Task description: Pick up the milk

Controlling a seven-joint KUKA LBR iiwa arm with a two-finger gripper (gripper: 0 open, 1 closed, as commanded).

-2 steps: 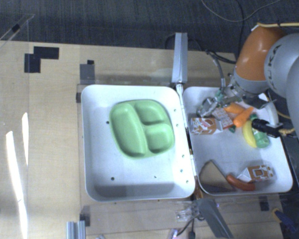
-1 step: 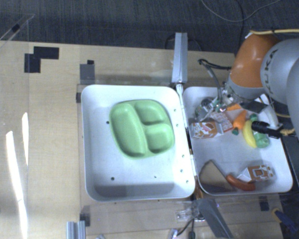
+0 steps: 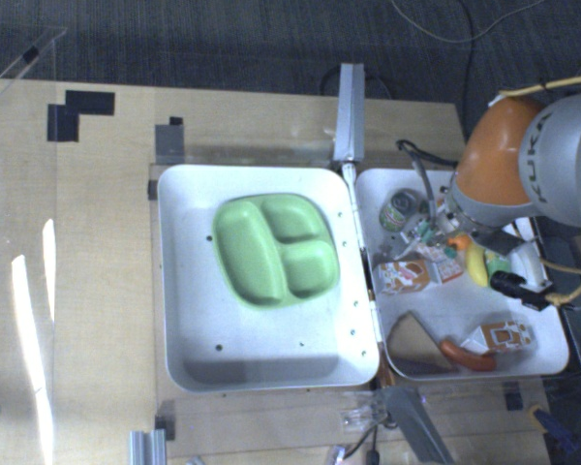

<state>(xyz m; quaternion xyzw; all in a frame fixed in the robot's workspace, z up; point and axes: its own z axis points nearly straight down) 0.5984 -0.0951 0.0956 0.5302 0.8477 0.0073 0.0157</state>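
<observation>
A wooden counter (image 3: 77, 260) carries two shallow white bins side by side. The left bin (image 3: 189, 356) holds a green divided plate (image 3: 276, 248) near its middle; taking that plate as the landmark, everything else lies to its right.

Just past the wall between the bins, the right bin (image 3: 552, 352) holds a clutter of small things. A small carton with a red and white label (image 3: 404, 276), which I take to be the milk, lies flat level with the plate's lower right corner. Up from it stands a can (image 3: 401, 209). Further right a yellow item (image 3: 477, 264) lies by the arm, and nearer the front edge are a reddish sausage shape (image 3: 465, 356) and a second small printed pack (image 3: 506, 336).

The claw (image 3: 434, 229) hangs low just above and right of the carton; its opening cannot be told, and nothing is seen in its grip.

The likely risks: the crowding could make it catch the can or a neighbouring packet instead, and a flat-lying carton may slip or slide away when pinched.
</observation>
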